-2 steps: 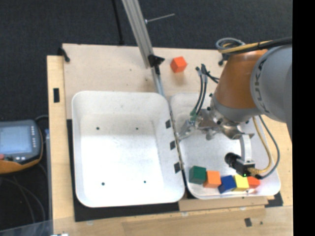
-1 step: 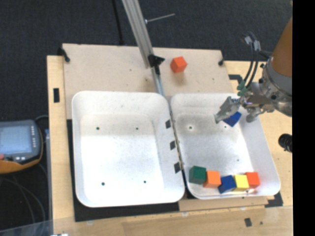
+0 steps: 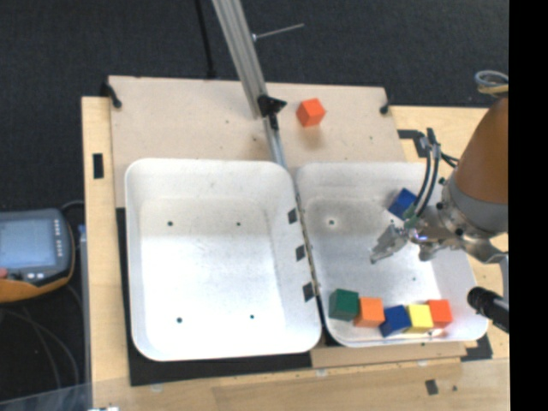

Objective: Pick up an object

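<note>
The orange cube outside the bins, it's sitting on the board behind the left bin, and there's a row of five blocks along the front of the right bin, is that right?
Not quite: in the camera view the orange cube sits on the board behind the right bin, near the divide, not the left bin. The row of five blocks along the right bin's front is correct.

Bench [image 3: 98, 229]: wood top w/ pale board [image 3: 188, 118] at rear. On it: 2 white bins, left [image 3: 214, 259] & right [image 3: 342, 195], side by side; orange cube [image 3: 311, 112] on board.
</note>
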`<action>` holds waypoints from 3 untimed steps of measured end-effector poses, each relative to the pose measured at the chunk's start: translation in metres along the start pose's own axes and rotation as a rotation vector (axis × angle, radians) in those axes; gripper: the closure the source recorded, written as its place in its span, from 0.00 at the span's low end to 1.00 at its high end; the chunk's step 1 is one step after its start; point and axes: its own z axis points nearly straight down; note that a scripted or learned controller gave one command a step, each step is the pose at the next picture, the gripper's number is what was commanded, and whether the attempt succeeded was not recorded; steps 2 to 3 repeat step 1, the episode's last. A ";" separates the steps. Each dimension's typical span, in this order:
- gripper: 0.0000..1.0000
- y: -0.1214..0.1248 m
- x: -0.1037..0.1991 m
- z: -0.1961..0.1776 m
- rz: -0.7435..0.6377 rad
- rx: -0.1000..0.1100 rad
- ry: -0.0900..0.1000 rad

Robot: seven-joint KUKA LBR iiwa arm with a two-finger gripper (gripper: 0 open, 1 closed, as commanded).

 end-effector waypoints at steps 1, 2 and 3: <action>0.00 0.051 -0.076 -0.022 0.001 -0.011 -0.005; 0.00 0.051 -0.076 -0.022 0.001 -0.011 -0.005; 0.00 0.051 -0.076 -0.022 0.001 -0.011 -0.005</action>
